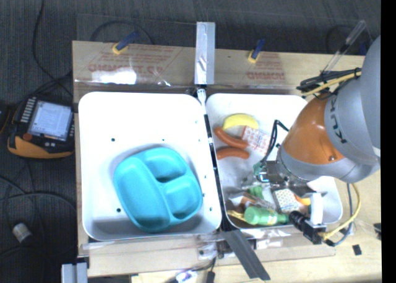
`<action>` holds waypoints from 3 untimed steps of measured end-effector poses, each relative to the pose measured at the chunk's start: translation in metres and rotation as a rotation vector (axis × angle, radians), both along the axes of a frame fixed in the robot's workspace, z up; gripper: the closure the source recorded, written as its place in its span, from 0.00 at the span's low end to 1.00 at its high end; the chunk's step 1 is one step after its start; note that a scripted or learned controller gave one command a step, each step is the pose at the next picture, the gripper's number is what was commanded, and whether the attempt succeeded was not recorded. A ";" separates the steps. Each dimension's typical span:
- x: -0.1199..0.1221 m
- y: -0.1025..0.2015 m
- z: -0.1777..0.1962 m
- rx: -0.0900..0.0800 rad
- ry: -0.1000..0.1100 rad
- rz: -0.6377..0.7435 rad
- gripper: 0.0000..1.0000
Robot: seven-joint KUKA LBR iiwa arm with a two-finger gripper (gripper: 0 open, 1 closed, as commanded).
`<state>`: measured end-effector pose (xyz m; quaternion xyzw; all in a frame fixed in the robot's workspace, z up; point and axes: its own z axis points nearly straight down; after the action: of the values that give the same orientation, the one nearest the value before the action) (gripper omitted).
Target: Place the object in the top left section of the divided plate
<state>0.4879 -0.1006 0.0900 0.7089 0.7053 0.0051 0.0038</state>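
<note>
A: The divided plate (158, 187), where does it sit?

B: In the left bin (99, 121), toward the lower middle. It is turquoise, smooth and matte like moulded plastic, rounded at the corners, with three hollows: a long one down its left side and two smaller ones on the right. It lies turned at a slant. All three hollows are bare.

A: What is further left than that?

B: On the dark carpet off the worktop (346, 65), a handheld device (42, 126) with an orange-and-black casing and a pale screen. I cannot read the screen.

A: And above the bins?

B: A clear sheet (133, 65) with faint red printing, too washed out to read, held by two blue-and-yellow clamps (124, 43).

A: Moving right?

B: The right bin (213, 114) holds a jumble. Near the top, a yellow banana-like shape (239, 120), just beside it a small packet (255, 139) with red print I cannot make out, and two glossy red-orange sausage shapes (230, 139). Near the bottom, a green bottle-like piece (261, 216) and a white mesh-patterned packet (284, 199).

A: And the hand?

B: The hand (267, 175) is down among the clutter in the right bin, under the orange band of the arm (346, 133). Whether it is clenched or released, I cannot tell. Black letters on the grey arm read partly "KU".
</note>
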 end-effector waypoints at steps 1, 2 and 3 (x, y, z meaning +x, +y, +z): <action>0.000 0.001 0.000 -0.006 -0.002 0.023 1.00; 0.001 0.001 0.000 -0.014 -0.004 0.156 1.00; -0.005 0.085 0.093 -0.004 0.016 0.113 1.00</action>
<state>0.4833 -0.0158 0.1827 0.6681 0.7441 -0.0018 -0.0009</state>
